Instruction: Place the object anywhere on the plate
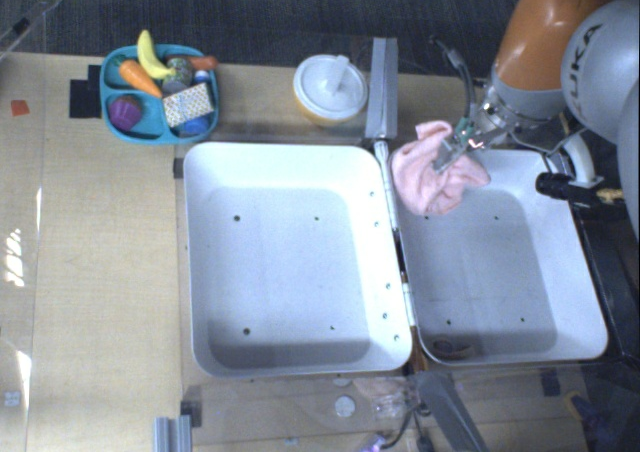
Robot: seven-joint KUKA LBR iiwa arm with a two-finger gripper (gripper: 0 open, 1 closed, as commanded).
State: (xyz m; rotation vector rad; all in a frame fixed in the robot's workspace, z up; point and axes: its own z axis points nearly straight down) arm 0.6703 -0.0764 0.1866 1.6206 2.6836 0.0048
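A crumpled pink cloth (432,178) hangs at the back left corner of the right bin (560,340), partly over the rim. My gripper (452,152) comes in from the upper right and is shut on the cloth's top edge, which bunches up between the fingers. The plate (106,112) is blue with divided sections and sits on the bench at the far left, beyond the left bin. It carries toy food: a banana (150,55), a carrot (138,76) and several other pieces.
The left bin (200,270) lies between the cloth and the plate. A white round lidded bowl (330,88) stands on the bench behind the bins. A grey upright post (378,90) rises by the divider. A small dark scrap (455,347) lies at the right bin's front.
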